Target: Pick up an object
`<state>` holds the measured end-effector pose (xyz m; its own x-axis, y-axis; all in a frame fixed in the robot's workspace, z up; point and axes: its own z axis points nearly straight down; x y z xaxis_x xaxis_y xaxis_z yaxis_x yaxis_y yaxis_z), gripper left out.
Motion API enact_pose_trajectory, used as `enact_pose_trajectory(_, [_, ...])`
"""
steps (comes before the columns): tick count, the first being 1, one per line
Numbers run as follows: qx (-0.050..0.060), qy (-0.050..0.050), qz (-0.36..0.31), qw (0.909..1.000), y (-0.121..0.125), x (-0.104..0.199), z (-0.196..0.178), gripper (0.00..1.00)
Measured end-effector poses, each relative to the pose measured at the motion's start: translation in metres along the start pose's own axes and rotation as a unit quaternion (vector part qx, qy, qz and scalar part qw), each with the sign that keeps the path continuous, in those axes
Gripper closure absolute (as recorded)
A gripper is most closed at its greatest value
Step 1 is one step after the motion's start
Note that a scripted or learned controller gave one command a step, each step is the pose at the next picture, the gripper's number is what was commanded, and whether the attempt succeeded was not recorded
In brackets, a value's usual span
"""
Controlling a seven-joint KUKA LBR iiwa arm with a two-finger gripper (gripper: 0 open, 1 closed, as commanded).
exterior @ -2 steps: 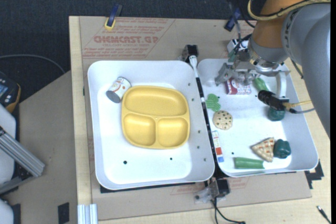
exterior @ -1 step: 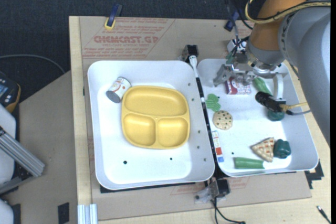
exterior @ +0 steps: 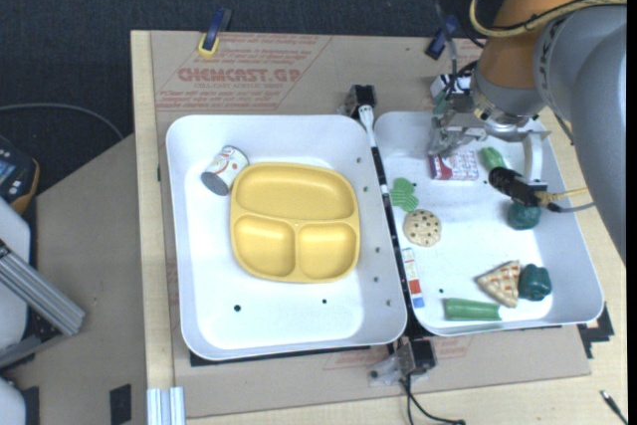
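One end effector [exterior: 460, 136] hung low in the right bin [exterior: 567, 254], just above a red-and-white packet [exterior: 454, 166]; whether it was apart or together could not be told. Nearby lay a cookie [exterior: 422, 227], a pizza slice [exterior: 501, 282] and a green stick [exterior: 471, 310]. Left, a yellow tray [exterior: 295, 221] sat beside a can [exterior: 224, 169].

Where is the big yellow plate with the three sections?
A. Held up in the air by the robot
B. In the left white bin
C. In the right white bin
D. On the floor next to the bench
B: the yellow plate lies flat in the left bin, next to a small can, while the gripper is over the right bin.
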<state>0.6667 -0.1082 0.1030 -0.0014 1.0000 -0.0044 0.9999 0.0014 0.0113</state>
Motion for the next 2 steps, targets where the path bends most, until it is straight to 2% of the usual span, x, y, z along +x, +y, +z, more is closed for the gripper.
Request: enact_pose_trajectory(2, [0.001, 0.001, 0.000, 1.0000, 0.004, -0.006, -0.118, 1.00])
